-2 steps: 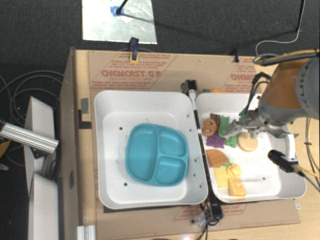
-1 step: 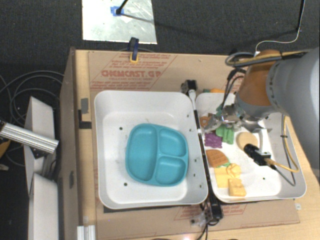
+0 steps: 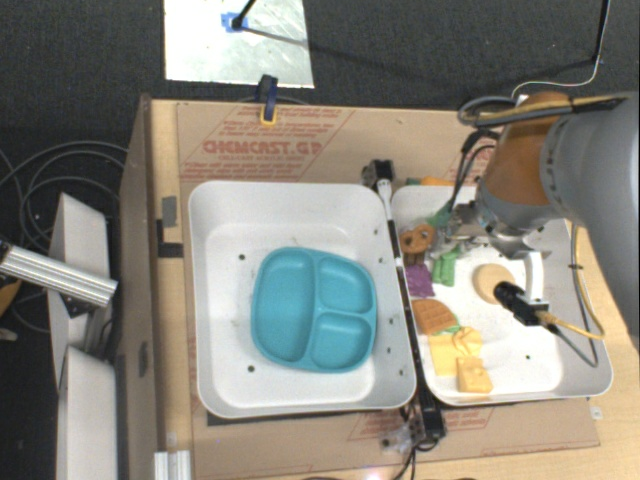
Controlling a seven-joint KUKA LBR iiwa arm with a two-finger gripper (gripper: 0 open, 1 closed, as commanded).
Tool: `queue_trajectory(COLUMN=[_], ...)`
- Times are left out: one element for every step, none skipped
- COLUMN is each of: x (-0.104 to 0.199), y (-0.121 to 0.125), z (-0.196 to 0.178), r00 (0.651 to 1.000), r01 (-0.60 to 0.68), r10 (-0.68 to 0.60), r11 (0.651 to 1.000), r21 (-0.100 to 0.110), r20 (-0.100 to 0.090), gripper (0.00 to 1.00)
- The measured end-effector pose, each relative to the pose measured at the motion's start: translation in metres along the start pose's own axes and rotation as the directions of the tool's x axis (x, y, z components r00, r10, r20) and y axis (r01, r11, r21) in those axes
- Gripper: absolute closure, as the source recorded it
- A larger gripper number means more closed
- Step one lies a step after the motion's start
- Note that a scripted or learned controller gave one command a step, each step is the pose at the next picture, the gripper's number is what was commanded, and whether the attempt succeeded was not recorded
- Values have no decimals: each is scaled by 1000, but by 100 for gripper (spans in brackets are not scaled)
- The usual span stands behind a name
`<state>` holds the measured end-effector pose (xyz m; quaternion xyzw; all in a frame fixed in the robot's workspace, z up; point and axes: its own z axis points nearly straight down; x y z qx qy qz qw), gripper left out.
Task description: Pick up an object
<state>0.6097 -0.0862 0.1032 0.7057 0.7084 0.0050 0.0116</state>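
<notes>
Camera view is showing me the tool (image 3: 462, 230) hanging low over the far-left part of the right bin (image 3: 580, 368). I cannot tell its state. A green piece (image 3: 443, 267) is lying just beside it, a brown cookie-like piece (image 3: 417, 238) to its left, a purple piece (image 3: 419, 280) nearer me. A blue divided plate (image 3: 313, 308) is resting in the left bin (image 3: 215, 268). Both bins are sitting on a cardboard-covered worktop (image 3: 260, 143); dark carpet (image 3: 80, 48) is surrounding it.
</notes>
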Motion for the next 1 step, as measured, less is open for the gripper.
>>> queue_trajectory(x=[45], y=[-36], z=[-87], r00=[1000], r01=[5], r10=[-4], r11=[1000], r21=[19], r20=[-12], gripper=[100])
